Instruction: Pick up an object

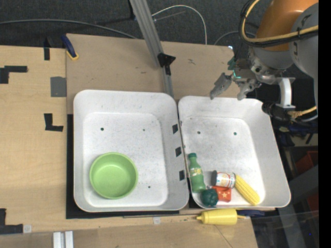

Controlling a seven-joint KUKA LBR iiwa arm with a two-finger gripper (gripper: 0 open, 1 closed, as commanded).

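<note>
My gripper (227, 90) hangs above the far rim of the right bin (269, 138), fingers spread open with nothing between them. Well below it, in the bin's near corner, lie a green bottle (195, 172), a small red-and-white can (225, 180), a yellow corn cob (247, 189), a dark green round piece (209, 197) and a red piece (223, 192). A green bowl (114, 175) sits in the near left part of the left bin (124, 107).
A yellow mustard bottle (219, 217) lies on the bench just outside the right bin's near rim. A grey metal pole (147, 27) slants up from between the bins at the back. Cables loop behind the arm.
</note>
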